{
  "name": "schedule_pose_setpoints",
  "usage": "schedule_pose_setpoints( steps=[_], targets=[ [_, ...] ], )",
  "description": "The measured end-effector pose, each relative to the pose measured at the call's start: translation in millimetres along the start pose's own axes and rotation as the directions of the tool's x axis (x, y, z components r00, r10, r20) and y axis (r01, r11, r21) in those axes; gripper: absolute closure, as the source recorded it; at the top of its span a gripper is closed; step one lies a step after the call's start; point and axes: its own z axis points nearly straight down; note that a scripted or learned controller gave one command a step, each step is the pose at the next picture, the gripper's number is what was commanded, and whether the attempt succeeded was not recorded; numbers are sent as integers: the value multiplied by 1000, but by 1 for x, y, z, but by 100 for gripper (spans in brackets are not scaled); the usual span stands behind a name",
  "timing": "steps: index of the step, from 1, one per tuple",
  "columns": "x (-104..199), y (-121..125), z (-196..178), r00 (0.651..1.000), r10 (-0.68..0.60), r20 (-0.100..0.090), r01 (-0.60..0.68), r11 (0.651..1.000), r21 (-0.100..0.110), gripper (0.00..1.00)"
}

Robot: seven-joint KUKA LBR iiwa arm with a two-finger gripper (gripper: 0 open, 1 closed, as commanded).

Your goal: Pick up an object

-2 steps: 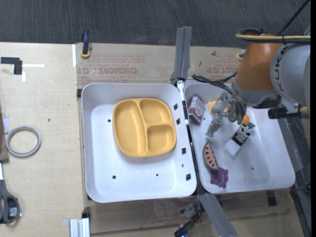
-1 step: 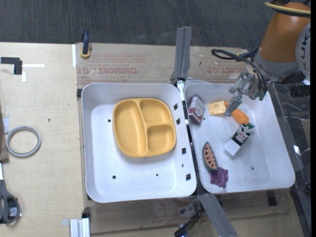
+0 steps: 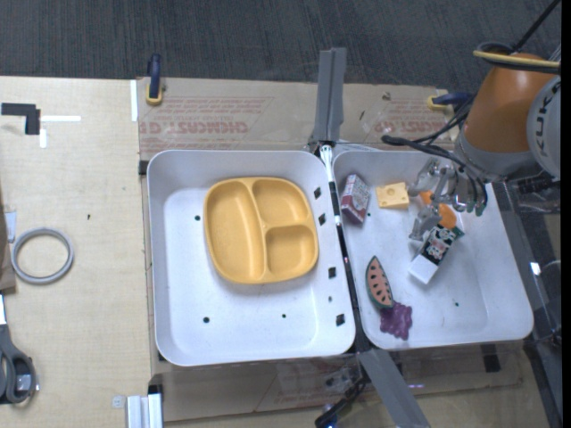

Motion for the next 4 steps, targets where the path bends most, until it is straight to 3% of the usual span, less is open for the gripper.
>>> schedule_pose_setpoints(
  steps=[1, 2, 3, 4],
  targets=[
    [24, 15, 0, 959, 282, 0, -282, 959, 0, 0],
    [13, 53, 1, 762, 647, -1, -647, 762, 2, 0],
    [-16, 20, 1, 764, 645, 0, -645, 764, 2, 0],
    [-15, 21, -9, 767, 642, 0, -642, 767, 5, 100]
  ],
)
